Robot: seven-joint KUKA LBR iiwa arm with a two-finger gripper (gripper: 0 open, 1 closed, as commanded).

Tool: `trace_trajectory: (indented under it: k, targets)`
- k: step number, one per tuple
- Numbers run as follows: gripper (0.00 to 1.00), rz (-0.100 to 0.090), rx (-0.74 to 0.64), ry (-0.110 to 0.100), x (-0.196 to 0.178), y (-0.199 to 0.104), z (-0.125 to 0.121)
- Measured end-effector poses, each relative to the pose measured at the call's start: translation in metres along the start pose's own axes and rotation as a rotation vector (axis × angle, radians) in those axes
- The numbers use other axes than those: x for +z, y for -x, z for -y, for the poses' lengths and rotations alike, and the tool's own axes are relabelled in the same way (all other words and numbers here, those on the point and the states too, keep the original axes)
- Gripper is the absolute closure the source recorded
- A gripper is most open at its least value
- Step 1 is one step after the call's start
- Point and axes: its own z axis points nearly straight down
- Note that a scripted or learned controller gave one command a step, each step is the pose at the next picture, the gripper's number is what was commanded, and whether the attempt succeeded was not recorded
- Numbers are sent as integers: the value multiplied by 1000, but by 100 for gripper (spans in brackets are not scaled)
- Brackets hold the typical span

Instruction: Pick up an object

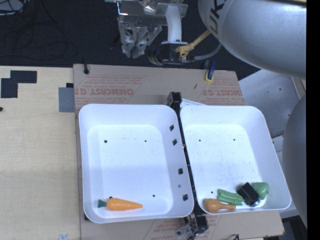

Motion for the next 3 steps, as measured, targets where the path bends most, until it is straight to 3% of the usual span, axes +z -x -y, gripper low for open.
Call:
trace_trajectory:
  k: [1,2,3]
  targets:
    - [100,3,6,-6,88,89,0]
    - [100,-1,0,1,123,108,-1]
    - [100,-5,-7,9,78,48,0]
